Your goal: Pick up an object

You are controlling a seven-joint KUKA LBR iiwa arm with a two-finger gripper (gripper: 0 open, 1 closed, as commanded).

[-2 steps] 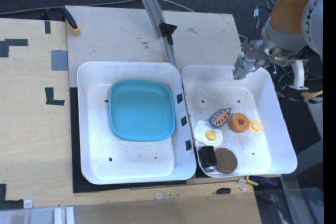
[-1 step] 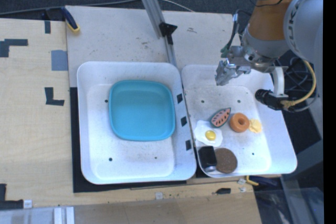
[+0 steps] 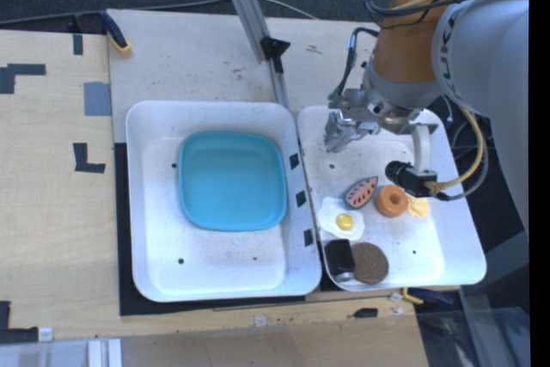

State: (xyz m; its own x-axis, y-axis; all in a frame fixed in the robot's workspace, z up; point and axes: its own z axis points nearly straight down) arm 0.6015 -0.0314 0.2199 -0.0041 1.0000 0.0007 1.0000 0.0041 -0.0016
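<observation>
My gripper (image 3: 342,136) hangs over the far left part of the right bin (image 3: 455,258), open, with nothing between its fingers. Below it in that bin lie several toy items: an orange and grey oval piece (image 3: 361,192), an orange ring (image 3: 393,201), a fried egg (image 3: 342,223), a black block (image 3: 339,254) and a brown disc (image 3: 370,263). A small yellow piece (image 3: 418,207) touches the ring's right side. All of these lie nearer the front of the bin than the gripper, apart from it.
The left bin (image 3: 150,211) holds a blue square plate (image 3: 232,180). A grey slanted pole (image 3: 249,4) crosses the bench behind the bins. The arm's body and cables (image 3: 464,150) cover the right bin's far right side.
</observation>
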